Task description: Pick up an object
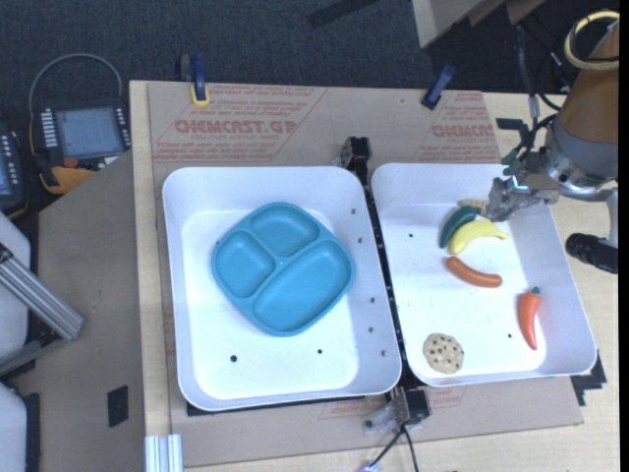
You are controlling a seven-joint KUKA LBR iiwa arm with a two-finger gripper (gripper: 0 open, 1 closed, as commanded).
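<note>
In the right bin lie a yellow banana with a dark green piece against its left side, an orange-red sausage, an orange carrot and a round cookie. My gripper reaches in from the right and hangs at the bin's far side, just above and right of the banana. Nothing shows between its fingers.
The left bin holds a blue divided plate. A black clamp sits at the far end of the seam between the bins. A pendant with a screen lies off the bench at the far left.
</note>
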